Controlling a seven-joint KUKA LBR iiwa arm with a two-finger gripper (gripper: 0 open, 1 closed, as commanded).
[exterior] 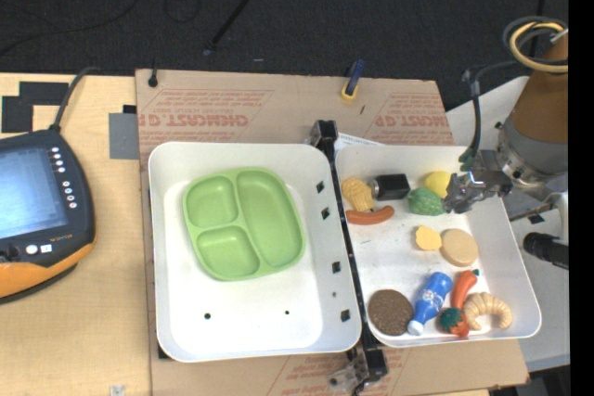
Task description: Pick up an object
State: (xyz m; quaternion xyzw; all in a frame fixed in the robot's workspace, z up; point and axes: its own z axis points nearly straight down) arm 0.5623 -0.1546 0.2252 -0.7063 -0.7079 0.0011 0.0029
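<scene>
The right bin (520, 241) holds every loose item, and no single one is marked out as the target. Taking the green leafy vegetable (427, 202) as the reference point: a yellow lemon-like piece (436, 182) lies just above it, touching or nearly so; a black block (391, 186) lies to its left; further left sits a yellow-tan pastry-like piece (356, 193), with a red sausage (369, 216) just below that piece. Below the vegetable lies a small yellow disc (427, 239), and beside the disc, to the right, a tan round biscuit (458, 248). Well below the vegetable, near the bin's front wall, are a brown round patty (391, 311), a blue-and-white bottle (429, 300) lying tilted, an orange carrot (464, 285), a small item in red and green (452, 321), and a pale shrimp-like piece (488, 311). The gripper (461, 193) stands just right of the vegetable, over the bin's upper right part, low and close to the lemon-like piece. No item is seen between its fingers; the opening of the tool cannot be determined at this resolution. The arm (543, 121) extends from the gripper to the right. To the left of the vegetable, past the bins' shared wall, the left bin (176, 292) carries a green divided tray (243, 223) with three compartments. Far left of that stands a handheld control pendant (42, 209) with a lit screen. Both bins rest on a cardboard sheet (241, 111).
</scene>
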